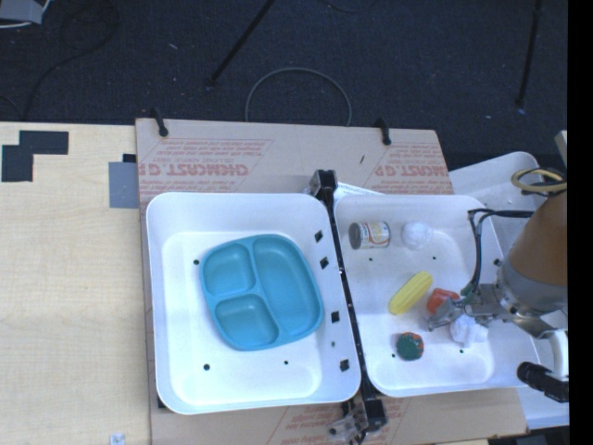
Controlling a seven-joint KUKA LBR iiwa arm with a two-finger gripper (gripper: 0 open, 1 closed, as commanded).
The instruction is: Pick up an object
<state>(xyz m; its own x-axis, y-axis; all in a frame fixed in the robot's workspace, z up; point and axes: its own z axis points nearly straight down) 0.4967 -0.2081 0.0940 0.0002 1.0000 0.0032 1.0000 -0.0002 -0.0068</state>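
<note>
The right bin (435, 380) holds a yellow corn cob (410, 292), a small tin can (371, 235) lying on its side, a white ball (416, 235), a small red object (442, 297), a round green and red item (410, 345) and a crumpled white piece (471, 332). My gripper (449, 315) is low in this bin's right half. It sits just below the red object and right of the corn, beside the white piece. The arm's orange band (548, 244) rises at the right edge.
The left bin (157, 295) holds a blue divided plate (261, 290). A black divider (335, 286) with clips runs between the two bins. Cardboard lies under both bins, and a wooden bench top (65, 286) spreads to the left. Cables hang near the arm.
</note>
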